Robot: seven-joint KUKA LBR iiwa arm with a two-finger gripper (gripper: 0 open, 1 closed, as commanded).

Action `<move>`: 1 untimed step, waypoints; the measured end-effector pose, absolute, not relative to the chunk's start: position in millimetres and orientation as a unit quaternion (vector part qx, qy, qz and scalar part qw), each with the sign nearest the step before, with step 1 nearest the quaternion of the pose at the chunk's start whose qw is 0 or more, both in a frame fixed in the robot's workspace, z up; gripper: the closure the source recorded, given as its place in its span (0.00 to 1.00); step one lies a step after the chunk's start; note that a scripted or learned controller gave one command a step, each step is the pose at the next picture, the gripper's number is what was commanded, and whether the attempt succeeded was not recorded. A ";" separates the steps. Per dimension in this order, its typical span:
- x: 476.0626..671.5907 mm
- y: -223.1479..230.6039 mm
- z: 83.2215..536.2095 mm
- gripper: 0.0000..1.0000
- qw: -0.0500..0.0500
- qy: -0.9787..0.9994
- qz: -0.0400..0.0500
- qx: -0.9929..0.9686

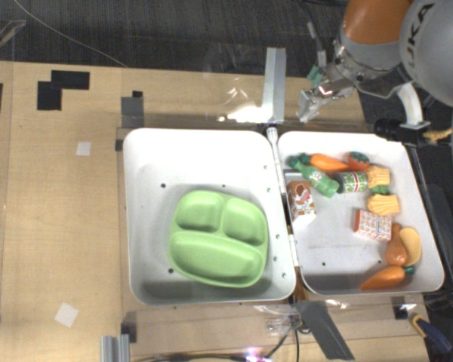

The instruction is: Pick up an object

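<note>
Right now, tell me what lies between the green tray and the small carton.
In the camera view, between green tray and small carton: bare bin floor and the bins' adjoining rims.

Taking the divided tray (219, 238) as landmark: it lies in the left bin (147, 164). To its right stands the right bin (340, 266), the two touching at their rims. In that bin, a small carton (302, 199) lies nearest the tray; a carrot (329, 162) lies farther back, a snack box (373, 225) farther right.
</note>
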State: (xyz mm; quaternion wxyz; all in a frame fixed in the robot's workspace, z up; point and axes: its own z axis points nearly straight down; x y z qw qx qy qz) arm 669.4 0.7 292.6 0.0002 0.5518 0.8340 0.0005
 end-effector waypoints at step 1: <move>670.8 -0.1 304.1 1.00 0.003 0.836 0.000 0.549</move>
